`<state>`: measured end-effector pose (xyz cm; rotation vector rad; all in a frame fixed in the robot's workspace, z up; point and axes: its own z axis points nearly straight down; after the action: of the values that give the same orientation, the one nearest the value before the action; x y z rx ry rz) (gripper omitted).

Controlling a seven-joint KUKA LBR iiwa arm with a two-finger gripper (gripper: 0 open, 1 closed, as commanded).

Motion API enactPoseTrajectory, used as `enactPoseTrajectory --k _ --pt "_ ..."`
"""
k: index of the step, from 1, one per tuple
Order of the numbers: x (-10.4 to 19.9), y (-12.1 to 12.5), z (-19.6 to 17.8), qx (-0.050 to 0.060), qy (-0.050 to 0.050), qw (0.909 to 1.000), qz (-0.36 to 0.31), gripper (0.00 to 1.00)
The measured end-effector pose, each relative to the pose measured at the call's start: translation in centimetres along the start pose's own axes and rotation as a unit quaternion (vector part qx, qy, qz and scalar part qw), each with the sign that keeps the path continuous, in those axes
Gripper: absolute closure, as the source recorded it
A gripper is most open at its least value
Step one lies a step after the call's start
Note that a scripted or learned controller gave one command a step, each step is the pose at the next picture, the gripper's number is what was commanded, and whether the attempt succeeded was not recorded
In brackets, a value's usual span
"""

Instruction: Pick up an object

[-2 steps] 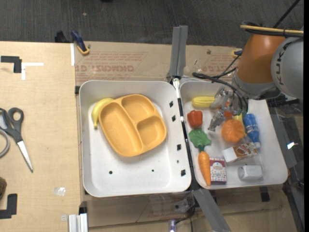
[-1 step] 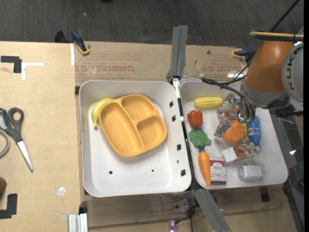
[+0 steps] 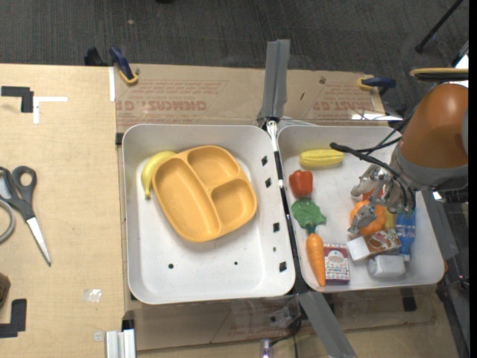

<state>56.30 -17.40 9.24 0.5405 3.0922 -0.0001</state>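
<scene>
Right bin (image 3: 432, 271), contents: corn cob (image 3: 321, 158) at 11 o'clock; red pepper (image 3: 300, 183) just below it; green leafy piece (image 3: 308, 214) touching the pepper's lower side; carrot (image 3: 316, 258) lengthwise at 7 o'clock; small printed box (image 3: 337, 264) just beside the carrot; a crowded heap at 4 o'clock of an orange piece (image 3: 370, 218), a red-and-white packet (image 3: 381, 240), a blue packet (image 3: 406, 226) and a grey block (image 3: 387, 265), all touching.

Left bin (image 3: 141, 274): yellow divided plate (image 3: 205, 192), tilted, with a banana (image 3: 153, 171) tucked against its 10 o'clock rim.

Gripper (image 3: 378, 194): low over the heap at 3 o'clock in the right bin, metal parts in among the orange piece; whether it is wide, narrow or holding anything cannot be told.

Handling, judged: all items look like light, stiff toy food, smooth and somewhat slippery, not fragile. The orange piece is the likely object; its neighbours crowd it, so a grip across its narrow width seems best. The carrot or corn cob, lying apart, would take a grip across the middle more cleanly.

Surface (image 3: 59, 200), at 9 o'clock: scissors (image 3: 28, 207), well apart from both bins.
</scene>
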Motion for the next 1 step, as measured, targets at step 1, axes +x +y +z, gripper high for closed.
enactPoseTrajectory --k 1 --pt "-0.16 0.06 -1.02 -0.001 -0.002 1.0000 0.000 1.00"
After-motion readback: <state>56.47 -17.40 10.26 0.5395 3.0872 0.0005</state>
